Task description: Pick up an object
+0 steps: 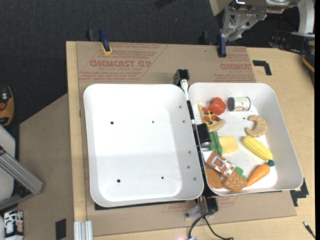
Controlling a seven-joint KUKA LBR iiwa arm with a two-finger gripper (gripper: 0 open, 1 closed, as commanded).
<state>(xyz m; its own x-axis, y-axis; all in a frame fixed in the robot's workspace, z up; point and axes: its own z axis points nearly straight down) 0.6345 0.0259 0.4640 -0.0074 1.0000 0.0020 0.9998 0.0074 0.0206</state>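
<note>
my tool (235, 26) hangs above the surface's far edge, grip state unclear to me, so i'd go for the corn cob (258, 148) in the right bin (287, 156): likely light, rigid, slick plastic, best pinched across its middle.

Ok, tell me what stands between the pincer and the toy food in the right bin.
Nothing visible does. The pincer hangs above the bench's far edge, beyond the right bin, and the toy food lies uncovered in it.

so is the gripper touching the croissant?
Apart. The camera view shows the gripper up beyond the bench's far edge, well clear of the croissant in the right bin.
</note>
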